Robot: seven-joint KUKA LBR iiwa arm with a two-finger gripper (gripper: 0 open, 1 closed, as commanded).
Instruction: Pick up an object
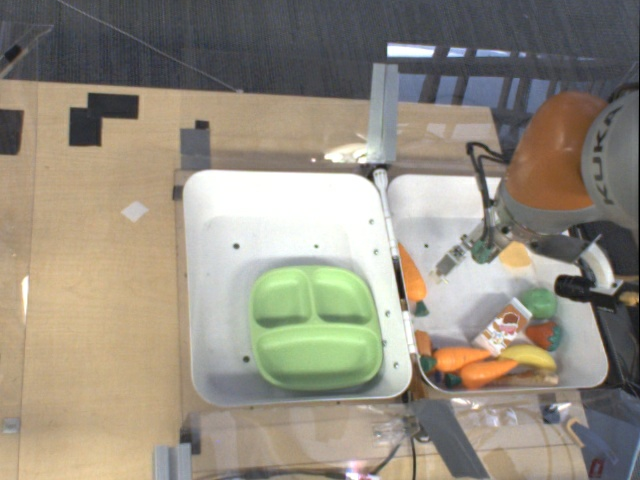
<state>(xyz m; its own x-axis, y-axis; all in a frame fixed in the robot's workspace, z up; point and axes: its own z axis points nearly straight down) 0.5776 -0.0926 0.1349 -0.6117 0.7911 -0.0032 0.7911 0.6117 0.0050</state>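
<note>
My gripper [452, 259] hangs over the upper left part of the right bin [440, 203], pointing down and left from the orange-banded wrist. Below it is bare bin floor. An orange carrot [411, 275] lies just left of it against the bin's left wall. A pale yellow piece [516, 257] sits to the right of the wrist. Toward the front of the bin lie a small printed carton [505, 326], a green toy [541, 303], a banana [529, 356] and two more carrots [462, 358]. Nothing shows in the gripper.
The left bin [215, 218] holds a green divided plate [316, 326] at its front centre. A metal post [383, 113] stands behind the wall shared by the two bins. The arm's body covers the right bin's far right corner.
</note>
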